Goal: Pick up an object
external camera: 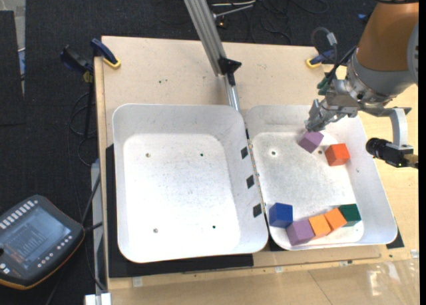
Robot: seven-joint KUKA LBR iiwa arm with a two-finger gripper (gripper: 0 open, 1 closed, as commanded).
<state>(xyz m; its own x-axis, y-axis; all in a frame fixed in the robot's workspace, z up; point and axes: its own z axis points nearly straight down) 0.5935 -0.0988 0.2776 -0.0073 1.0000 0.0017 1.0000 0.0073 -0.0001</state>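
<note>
Nearest the lens, at the lower right of the frame, 4 blocks crowd the front edge of the right bin (373, 194): a blue cube (280, 214), a second purple cube (300, 231), an orange cube (320, 224) and a green cube (349, 214), the last 3 touching in a slanting row. Further up, at right of centre, a lone orange cube (337, 154) lies just beside the purple cube (310, 141), the likely target, which sits in the upper part of the right bin directly under the gripper (318, 121). Whether its fingers are spread or pressed together cannot be told from this slanted view, nor whether they touch the block. The purple cube looks tilted, 1 corner pointing toward the lower left of the frame and its top face turned toward the camera; being roughly cubic, it shows no clear long axis. That tilt appears to be the main risk: fingers closing across corners instead of flat faces could squeeze the block out sideways, or nudge it into the orange cube beside it. A descent slightly off centre could likewise pin 1 edge and flip it. The left bin (126, 164) fills the middle left, and the grey arm (389, 37) with its orange band rises at the upper right.
</note>
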